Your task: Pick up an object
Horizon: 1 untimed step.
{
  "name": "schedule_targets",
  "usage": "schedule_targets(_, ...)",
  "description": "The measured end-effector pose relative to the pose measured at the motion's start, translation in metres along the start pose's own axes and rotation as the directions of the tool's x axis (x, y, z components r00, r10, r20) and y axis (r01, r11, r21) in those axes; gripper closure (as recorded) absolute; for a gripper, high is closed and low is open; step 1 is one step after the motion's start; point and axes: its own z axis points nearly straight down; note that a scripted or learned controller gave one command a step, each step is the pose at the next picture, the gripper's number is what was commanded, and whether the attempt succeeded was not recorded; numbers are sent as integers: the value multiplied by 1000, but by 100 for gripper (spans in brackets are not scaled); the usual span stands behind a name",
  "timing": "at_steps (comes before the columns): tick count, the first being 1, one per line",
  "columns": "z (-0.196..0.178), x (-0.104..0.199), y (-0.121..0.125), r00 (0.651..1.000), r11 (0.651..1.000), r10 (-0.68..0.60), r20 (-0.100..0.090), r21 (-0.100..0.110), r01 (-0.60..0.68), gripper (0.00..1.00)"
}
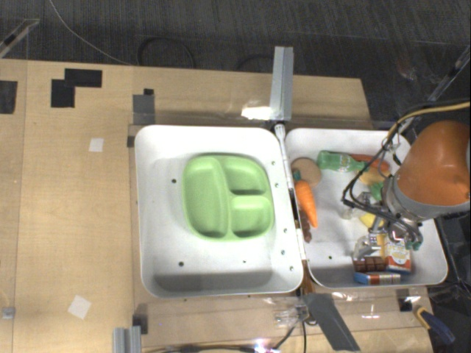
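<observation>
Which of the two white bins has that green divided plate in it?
The left bin, away from the arm, holds the green divided plate. The right bin holds small items instead, such as a carrot, and the gripper hangs over it.

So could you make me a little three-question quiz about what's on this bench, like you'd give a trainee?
1. True or false: the green divided tray lies in the same bin as the carrot.
2. Which bin is the arm's gripper over? A) the left bin B) the right bin C) neither
3. Fill in: the carrot lies close to the right bin's ____ wall.

Key
1. False: the tray is in the left bin, the carrot in the right bin.
2. B: it hangs over the small packages at that bin's near right part.
3. Left, next to the divide between the bins.
</observation>
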Motion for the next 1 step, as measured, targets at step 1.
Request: schedule_targets(1, -14, -5, 1, 1000, 1000, -5, 17, 2, 5, 100)
